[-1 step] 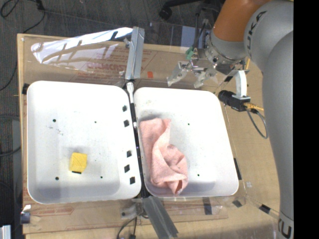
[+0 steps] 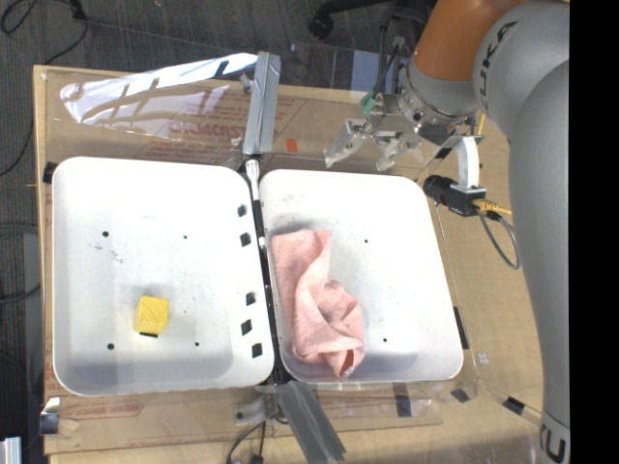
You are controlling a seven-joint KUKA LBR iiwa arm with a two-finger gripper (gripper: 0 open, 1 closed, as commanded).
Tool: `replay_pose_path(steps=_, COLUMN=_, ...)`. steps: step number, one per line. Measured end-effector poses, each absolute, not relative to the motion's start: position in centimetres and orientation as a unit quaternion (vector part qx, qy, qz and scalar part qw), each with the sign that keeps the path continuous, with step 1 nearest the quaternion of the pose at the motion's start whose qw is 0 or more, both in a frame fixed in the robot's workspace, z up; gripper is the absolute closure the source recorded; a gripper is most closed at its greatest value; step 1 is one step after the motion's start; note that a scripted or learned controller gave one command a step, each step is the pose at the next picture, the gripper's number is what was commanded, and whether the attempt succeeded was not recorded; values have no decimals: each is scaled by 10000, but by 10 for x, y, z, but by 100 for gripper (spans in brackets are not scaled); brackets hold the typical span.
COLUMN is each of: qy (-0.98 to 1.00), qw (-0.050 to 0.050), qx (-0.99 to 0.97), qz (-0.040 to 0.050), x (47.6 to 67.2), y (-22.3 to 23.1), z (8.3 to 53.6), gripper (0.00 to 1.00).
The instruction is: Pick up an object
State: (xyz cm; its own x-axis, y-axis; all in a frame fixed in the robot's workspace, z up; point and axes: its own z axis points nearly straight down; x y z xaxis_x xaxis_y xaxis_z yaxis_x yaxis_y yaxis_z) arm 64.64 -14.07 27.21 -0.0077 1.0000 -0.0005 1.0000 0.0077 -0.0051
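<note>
Arm (image 2: 503, 75) parked above right bin (image 2: 426, 259) far rim. Pink cloth (image 2: 319, 303) crumpled in that bin, left side; yellow block (image 2: 152, 315) in left bin (image 2: 87, 211). Gripper (image 2: 372, 148) spread, holding nothing — approach step; next move likely descent onto cloth.

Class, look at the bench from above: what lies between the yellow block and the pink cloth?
In the camera view, bare white bin floor and the divider where both bins meet separate the yellow block from the pink cloth.

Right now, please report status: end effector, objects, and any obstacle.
End effector open, holding nothing, above the right bin's far rim. Pink cloth crumpled in the right bin, yellow block in left bin. Nothing blocks either.
</note>
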Motion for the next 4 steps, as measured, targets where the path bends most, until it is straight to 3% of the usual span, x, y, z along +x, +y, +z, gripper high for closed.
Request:
replay_pose_path(steps=1, qy=-6903, qw=19, qx=-7235, qz=18, x=655, y=-148, z=169, gripper=0)
replay_pose_path(steps=2, qy=-7184, qw=18, qx=-6956, qz=11, x=652, y=-148, z=91, gripper=0)
replay_pose_path(steps=3, qy=-7000, qw=13, qx=-7142, qz=9, x=575, y=-155, z=155, gripper=0)
replay_pose_path(steps=4, qy=-6387, qw=34, qx=-7695, qz=23, x=544, y=-145, z=176, gripper=0)
